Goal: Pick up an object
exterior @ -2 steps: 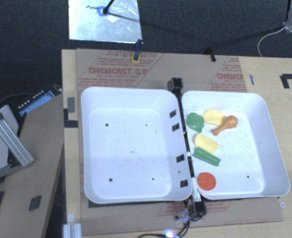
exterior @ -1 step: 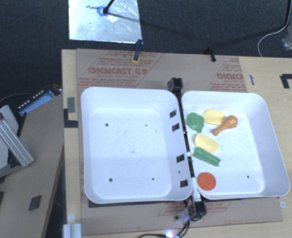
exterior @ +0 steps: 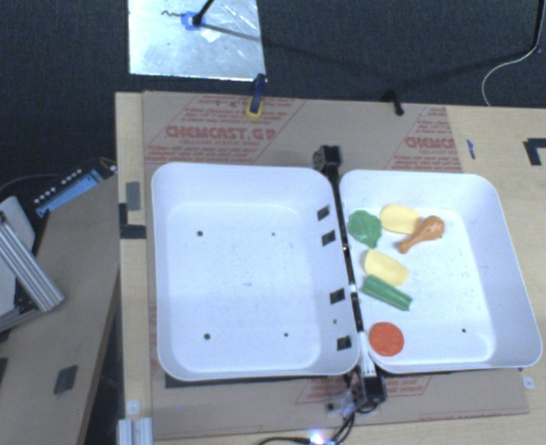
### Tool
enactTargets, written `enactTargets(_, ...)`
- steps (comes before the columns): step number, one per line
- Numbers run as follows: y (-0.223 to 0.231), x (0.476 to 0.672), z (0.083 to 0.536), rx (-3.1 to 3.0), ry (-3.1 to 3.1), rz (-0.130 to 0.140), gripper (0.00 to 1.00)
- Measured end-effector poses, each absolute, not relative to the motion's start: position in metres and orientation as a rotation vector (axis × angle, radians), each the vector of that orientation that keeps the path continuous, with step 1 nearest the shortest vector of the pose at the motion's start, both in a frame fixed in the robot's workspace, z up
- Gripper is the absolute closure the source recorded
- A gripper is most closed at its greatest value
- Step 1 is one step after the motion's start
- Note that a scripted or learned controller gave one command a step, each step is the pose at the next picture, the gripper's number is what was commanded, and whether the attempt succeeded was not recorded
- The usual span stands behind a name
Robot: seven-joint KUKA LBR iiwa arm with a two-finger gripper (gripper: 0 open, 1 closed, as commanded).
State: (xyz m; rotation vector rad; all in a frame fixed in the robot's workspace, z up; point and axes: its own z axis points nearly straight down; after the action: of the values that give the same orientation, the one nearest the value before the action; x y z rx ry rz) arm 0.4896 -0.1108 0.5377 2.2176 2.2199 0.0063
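Pre-grasp: nothing lifted yet. Right bin (exterior: 509, 248) holds toy drumstick (exterior: 422, 234), green leaf (exterior: 364, 227), orange disc (exterior: 387, 338). Tool state: cannot tell. Next: descend on one item.

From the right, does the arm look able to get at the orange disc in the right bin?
Probably yes. The orange disc lies flat and alone near the right bin's front left corner, apart from the green piece; the bin wall beside it may crowd the fingers.
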Motion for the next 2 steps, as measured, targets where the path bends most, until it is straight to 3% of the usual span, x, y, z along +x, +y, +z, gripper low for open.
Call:
enactTargets(1,-0.101,0.487,0.535,2.214,2.225,0.003,1.0)
enactTargets(2,-0.213,0.485,0.533,2.227,2.207,-0.002,1.0)
